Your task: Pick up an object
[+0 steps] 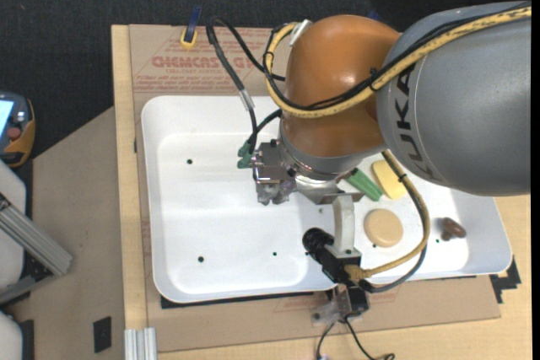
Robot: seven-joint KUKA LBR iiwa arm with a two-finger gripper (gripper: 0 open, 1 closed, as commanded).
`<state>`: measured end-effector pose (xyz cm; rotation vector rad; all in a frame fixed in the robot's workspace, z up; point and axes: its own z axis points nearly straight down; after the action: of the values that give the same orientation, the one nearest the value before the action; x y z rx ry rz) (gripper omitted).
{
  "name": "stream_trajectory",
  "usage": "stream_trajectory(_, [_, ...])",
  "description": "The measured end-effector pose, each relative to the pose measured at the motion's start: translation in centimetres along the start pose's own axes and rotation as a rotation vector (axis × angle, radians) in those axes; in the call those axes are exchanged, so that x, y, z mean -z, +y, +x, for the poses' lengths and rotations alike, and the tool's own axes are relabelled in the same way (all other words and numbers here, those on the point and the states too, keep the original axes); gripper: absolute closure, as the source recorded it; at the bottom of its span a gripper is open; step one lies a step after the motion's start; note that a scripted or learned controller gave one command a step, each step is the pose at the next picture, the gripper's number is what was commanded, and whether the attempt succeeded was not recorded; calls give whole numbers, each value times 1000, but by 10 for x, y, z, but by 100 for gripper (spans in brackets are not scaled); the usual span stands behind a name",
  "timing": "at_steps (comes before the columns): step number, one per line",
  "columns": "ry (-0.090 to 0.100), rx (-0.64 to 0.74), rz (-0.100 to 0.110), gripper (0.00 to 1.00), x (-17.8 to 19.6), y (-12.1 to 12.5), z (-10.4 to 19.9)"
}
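Observation:
My arm's orange band and grey wrist hang over the divide between the two white bins. The gripper [268,185] points down under the wrist, low over the left bin [194,206] near its right side, with most of it hidden by the wrist. In the right bin [481,253] lie a green stick-like piece [368,185], a pale yellow block [389,180], a round tan disc [384,228] and a small brown object [452,228]. Nothing can be made out in the gripper.
A small green part [245,154] shows at the wrist's left edge. Black and yellow cables loop around the arm, and a black fitting [325,253] sits at the bins' front rim. Cardboard [169,55] lies under the bins.

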<state>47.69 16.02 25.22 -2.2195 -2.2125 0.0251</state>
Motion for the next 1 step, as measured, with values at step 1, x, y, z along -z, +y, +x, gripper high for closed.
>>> stream_trajectory(1, [11,4,-32,100,129,17,4])
